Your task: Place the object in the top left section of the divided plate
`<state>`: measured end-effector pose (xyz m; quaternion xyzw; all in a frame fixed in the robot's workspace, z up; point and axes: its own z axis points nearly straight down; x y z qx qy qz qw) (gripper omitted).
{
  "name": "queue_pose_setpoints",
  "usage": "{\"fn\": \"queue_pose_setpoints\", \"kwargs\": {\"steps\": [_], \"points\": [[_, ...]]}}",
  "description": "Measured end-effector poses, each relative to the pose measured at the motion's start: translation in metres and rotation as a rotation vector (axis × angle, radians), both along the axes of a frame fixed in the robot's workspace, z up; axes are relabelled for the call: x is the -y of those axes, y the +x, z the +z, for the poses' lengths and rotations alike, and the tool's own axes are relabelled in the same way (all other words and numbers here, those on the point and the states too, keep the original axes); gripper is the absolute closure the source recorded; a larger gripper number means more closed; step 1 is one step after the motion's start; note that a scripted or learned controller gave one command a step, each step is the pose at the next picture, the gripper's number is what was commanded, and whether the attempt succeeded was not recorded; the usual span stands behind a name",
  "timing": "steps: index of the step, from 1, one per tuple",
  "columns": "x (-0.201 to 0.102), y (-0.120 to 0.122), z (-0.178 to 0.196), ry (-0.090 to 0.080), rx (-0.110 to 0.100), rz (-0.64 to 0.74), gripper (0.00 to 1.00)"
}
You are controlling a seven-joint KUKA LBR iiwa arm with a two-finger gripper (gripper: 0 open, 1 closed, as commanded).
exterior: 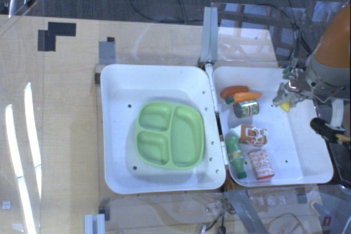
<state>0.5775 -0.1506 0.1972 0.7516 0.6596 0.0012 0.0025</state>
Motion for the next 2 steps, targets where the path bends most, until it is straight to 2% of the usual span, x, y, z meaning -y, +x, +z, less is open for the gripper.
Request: {"fn": "queue_pose_setpoints", "kwargs": {"steps": [1, 2], "points": [[-0.058, 0.011, -0.045, 0.003, -0.002, 0.020, 1.00], [-0.151, -0.017, -0.013, 0.002, -0.001, 0.174, 1.00]]}}
